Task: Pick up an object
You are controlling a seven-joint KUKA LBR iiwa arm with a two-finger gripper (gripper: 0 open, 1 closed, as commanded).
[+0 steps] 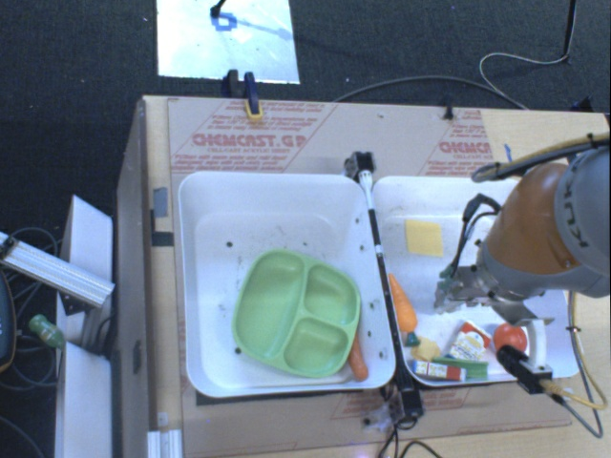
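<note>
We see the tool [449,289] low in the right bin [420,208], just beside the carrot [402,305] — prob. lining up a grab; can't tell its state.

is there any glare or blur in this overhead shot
Camera view: strong glare on the shiny square sheet on the floor; the two shallow white bins look bright, nearly washed out; small items near the red tomato are soft and hard to read.
</note>
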